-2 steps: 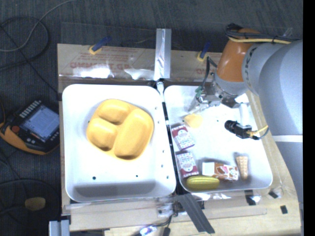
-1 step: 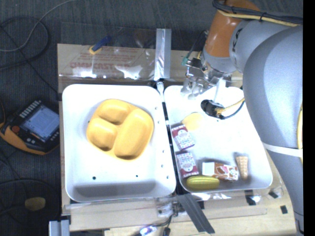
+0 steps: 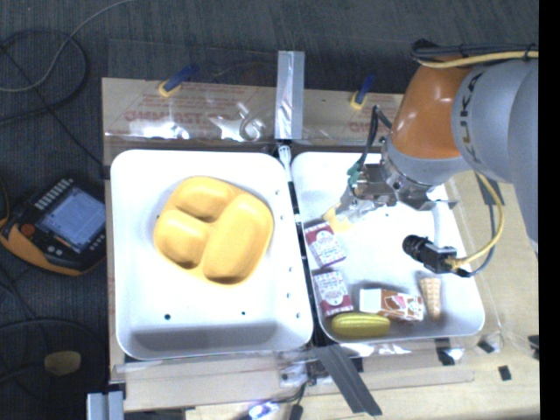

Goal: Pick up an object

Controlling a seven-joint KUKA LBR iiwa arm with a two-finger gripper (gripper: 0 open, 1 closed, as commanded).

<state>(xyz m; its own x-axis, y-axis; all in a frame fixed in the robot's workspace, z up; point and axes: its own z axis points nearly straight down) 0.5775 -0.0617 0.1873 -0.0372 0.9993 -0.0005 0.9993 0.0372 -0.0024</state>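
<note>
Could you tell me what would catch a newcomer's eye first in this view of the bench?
Most likely the big yellow lumpy cushion-like thing sitting in the left bin. Next, the grey arm with its orange band coming in from the right, with its gripper down over the back of the right bin. Along that bin's near side lie small packets, a yellow-green pickle-shaped item and a cone.
</note>
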